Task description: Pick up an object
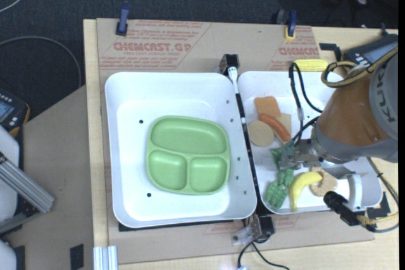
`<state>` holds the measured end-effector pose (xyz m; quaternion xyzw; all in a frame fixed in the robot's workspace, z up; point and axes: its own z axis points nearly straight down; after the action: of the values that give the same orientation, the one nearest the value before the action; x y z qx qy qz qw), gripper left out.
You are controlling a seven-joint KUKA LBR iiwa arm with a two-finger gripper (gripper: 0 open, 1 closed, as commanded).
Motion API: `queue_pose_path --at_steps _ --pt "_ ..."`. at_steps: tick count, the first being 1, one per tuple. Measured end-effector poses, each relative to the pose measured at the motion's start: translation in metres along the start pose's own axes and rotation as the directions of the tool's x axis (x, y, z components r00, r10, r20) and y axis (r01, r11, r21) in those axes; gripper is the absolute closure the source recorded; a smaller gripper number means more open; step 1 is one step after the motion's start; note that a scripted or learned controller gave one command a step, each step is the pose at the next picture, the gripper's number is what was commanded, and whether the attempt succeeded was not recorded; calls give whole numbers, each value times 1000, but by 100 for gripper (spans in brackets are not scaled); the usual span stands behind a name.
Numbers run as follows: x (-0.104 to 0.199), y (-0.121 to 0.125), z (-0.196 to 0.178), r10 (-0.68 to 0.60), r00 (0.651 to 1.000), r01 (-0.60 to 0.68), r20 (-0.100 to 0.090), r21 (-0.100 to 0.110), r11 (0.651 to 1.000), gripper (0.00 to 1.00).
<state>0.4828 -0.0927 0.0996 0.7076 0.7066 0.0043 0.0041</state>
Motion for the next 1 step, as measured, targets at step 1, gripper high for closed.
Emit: queue_pose_path --at_steps 1 --pt "0 0 -10 1 1000 -1 1 -2 1000 100"
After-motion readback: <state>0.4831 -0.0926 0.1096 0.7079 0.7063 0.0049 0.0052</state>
